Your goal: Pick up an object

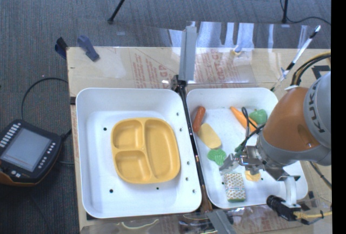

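Note:
The right bin (216,97) holds several small items. A reddish-brown sausage (199,117) lies at its left, with a pale yellow piece (210,136) beside it. An orange carrot (237,115) and a green piece (259,116) lie toward the back. A green leafy piece (217,156) sits mid-bin, and a speckled pale block (234,186) lies near the front wall. My gripper (241,163) hangs low over the bin between the leafy piece, the speckled block and a small yellow bit (252,176). I see nothing held in it. The wrist hides part of the bin floor.
The left bin (89,119) carries a yellow divided plate (145,149). A grey post (188,54) stands behind the wall between the bins. A handheld control pad (26,152) lies on the floor at the left. Cables run at the right by the arm.

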